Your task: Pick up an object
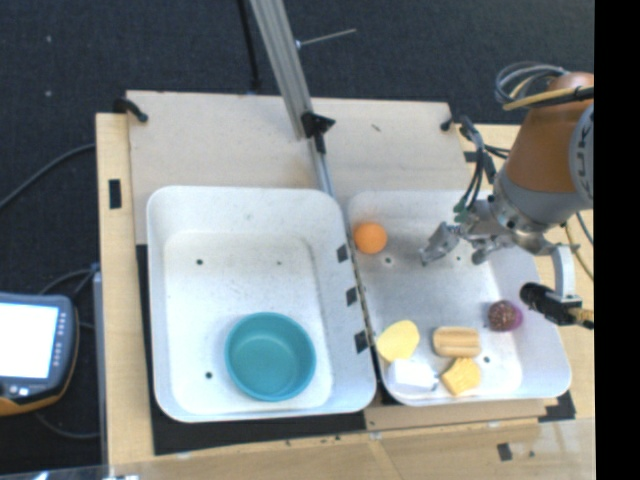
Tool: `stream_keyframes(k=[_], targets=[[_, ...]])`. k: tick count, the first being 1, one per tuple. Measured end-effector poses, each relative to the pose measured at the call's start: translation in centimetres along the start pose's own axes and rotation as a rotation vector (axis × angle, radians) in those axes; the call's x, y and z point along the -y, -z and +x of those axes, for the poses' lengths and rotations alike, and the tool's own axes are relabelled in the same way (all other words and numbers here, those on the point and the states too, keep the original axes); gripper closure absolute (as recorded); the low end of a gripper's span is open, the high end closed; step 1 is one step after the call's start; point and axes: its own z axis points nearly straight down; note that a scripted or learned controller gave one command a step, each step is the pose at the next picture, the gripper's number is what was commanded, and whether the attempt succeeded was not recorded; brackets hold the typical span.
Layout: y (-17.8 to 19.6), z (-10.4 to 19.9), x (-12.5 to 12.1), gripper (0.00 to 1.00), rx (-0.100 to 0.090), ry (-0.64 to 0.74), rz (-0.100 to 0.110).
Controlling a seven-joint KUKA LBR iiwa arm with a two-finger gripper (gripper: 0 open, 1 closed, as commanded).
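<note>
I look down at a slant on a pale wooden bench that carries two shallow white bins side by side. My arm, grey with an orange band above the wrist, reaches in from the right of the view and ends over the right bin. My gripper hangs above the upper middle of that bin, its two fingers spread apart with bare white bin floor showing between them. I have hold of nothing.

The objects I could pick up lie in the right bin. An orange ball sits near the bin's upper left corner, to the left of my gripper and apart from it. A dark purple ball rests toward the right side, below my wrist. Along the lower edge there is a cluster: a yellow rounded piece, a white block just below it, a tan bread-like roll, and a yellow-orange wedge beneath the roll.

The left bin holds a teal bowl, upright, in its lower middle. A grey metal post slants up from between the bins. A small screen glows at the far left edge.
</note>
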Motion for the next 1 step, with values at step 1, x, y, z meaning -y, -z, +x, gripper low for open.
stream_keyframes(k=[1], targets=[[-4.72, 0.48, -0.62, 0.00, 0.000, 0.001, 0.000]])
